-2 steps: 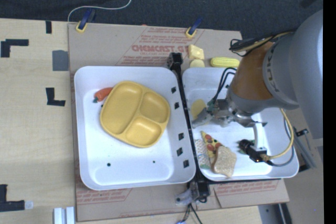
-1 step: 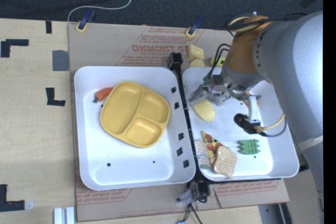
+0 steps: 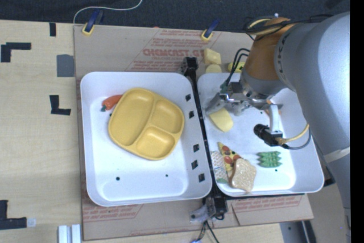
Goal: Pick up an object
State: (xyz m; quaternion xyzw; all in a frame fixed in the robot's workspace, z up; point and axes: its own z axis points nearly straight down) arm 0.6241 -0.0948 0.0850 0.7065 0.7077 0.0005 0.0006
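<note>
Start at the left of the frame: the left bin [image 3: 94,139] carries a yellow divided plate [image 3: 146,122], lying flat and tilted on the diagonal, with an orange carrot-like piece [image 3: 111,101] tucked against its upper left edge. Both are well apart from the arm and look like light toy plastic, though the plate is wide and would give a two-finger claw little to close on.

Move across the black divider [image 3: 196,122] to the right bin [image 3: 296,176]. The likeliest target is the pale yellow chunk [image 3: 222,120] near that bin's upper left, just beside the divider. You should expect it to be light, stiff and smooth — so a bit slippery. Take it across its narrower width, square on, or it may squirt out sideways.

The gripper [image 3: 230,98] sits just above that chunk, its metal parts close over it, but I cannot tell whether the claw is spread or closed, and nothing is visibly caught in it.

Lower in the bin lie a pizza slice [image 3: 225,157] and a slice of bread [image 3: 244,174], touching — flat and hard to get under. A green pea pod [image 3: 269,159] lies to their right. Two more pale yellow pieces [image 3: 212,60] rest outside the bin's top edge.

What crowds you is the bin wall and divider to the chunk's left, and the arm's own cable [image 3: 284,142].
</note>
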